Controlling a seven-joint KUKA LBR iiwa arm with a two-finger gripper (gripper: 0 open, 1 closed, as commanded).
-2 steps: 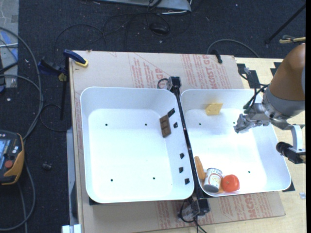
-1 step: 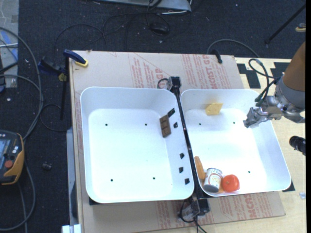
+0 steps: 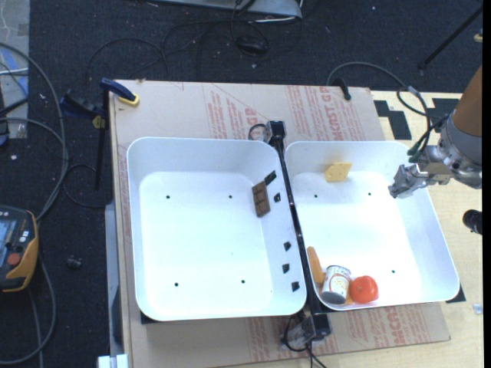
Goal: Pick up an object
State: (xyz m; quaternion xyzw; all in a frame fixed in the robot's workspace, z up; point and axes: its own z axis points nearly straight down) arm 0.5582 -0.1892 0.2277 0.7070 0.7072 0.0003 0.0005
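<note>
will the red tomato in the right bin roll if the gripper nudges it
Probably: the tomato looks round and smooth, so it may roll or slip. It lies in the bin's near corner against the small can, which could check it.

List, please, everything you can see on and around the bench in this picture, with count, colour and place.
Bins: two, white, side by side on the bench.
Chocolate-bar-like piece: one, brown, left bin, near its right wall.
Sponge-like piece: one, yellow, right bin, far side.
Carrot: one, orange, right bin, near-left corner.
Small can: one, white and silver, beside the carrot.
Tomato: one, red, right of the can.
Clamp: one, blue and yellow, bench's far-left corner.
Handheld controller: one, orange and grey, on the floor at left.
Gripper: one, grey, over the right bin's right rim.
</note>
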